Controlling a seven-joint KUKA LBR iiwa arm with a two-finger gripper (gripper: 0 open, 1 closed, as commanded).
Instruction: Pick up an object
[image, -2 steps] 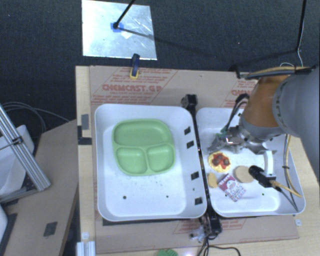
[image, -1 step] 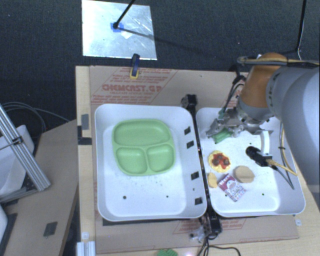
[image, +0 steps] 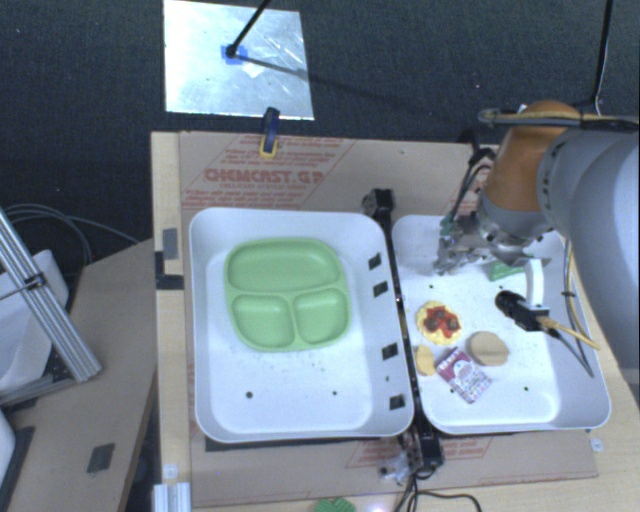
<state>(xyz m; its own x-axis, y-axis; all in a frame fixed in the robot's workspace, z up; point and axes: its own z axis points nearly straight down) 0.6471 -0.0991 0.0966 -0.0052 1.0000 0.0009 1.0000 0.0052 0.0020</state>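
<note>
While the end effector (image: 450, 255) hangs low over the far part of the right white bin (image: 575, 400), I cannot tell its state. Nearest it lies a green flat piece (image: 503, 270); below it sit a round pizza-like toy (image: 440, 320) and a tan round disc (image: 488, 347). Descending here, it might close beside the green piece and miss it.

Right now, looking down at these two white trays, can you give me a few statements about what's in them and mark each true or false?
1. The green divided plate lies in the left bin. True.
2. The small pizza lies in the left bin. False: it is in the right bin.
3. The gripper is above the right bin. True.
4. The green divided plate holds food. False: its compartments are bare.
</note>
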